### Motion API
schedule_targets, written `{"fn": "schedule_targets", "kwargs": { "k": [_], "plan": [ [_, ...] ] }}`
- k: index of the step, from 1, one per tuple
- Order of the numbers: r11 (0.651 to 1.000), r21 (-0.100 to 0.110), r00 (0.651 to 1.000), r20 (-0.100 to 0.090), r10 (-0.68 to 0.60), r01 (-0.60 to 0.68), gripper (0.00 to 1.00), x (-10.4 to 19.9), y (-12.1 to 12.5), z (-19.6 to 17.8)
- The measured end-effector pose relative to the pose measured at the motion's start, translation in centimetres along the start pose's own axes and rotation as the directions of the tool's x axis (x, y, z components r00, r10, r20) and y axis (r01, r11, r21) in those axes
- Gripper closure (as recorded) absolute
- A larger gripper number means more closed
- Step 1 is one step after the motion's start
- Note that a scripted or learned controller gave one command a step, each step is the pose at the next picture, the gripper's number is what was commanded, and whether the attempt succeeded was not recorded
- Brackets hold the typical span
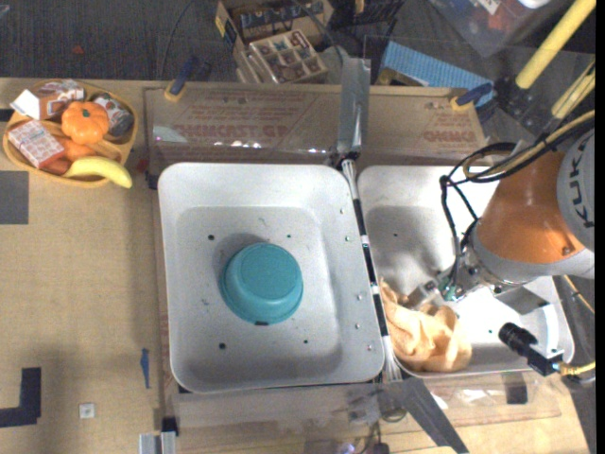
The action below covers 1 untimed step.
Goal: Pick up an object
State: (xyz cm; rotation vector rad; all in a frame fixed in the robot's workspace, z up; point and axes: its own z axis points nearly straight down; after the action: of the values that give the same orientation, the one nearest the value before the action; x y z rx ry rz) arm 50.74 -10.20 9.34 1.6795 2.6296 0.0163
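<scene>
Arm (529, 225): grey with an orange band, entered from the right and lowered into the right bin (397, 197).

Jaws (442, 293): placed low in the right bin, just above a crumpled tan cloth (427, 334). Whether they were open or closed could not be told, as the tips were blurred against the wrist.

Tan cloth: found just below and left of the jaws, bunched in the near left corner of the right bin, pressed against the wall shared with the left bin (180, 253). Bare bin floor was noted beyond the jaws toward the far wall, and a narrower strip to their right.

Teal bowl (263, 283): set upside down, well left of the jaws, at the middle of the left bin, with open floor on every side.

Dish of toy food (68, 135): kept far left of the jaws on the worktop (76, 301), outside both bins.
</scene>
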Motion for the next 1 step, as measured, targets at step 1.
{"fn": "schedule_targets", "kwargs": {
  "k": [1],
  "plan": [
    [1.000,-0.002,1.000,-0.004,0.005,-0.005,1.00,-0.07,-0.02,-1.01]
  ]
}}
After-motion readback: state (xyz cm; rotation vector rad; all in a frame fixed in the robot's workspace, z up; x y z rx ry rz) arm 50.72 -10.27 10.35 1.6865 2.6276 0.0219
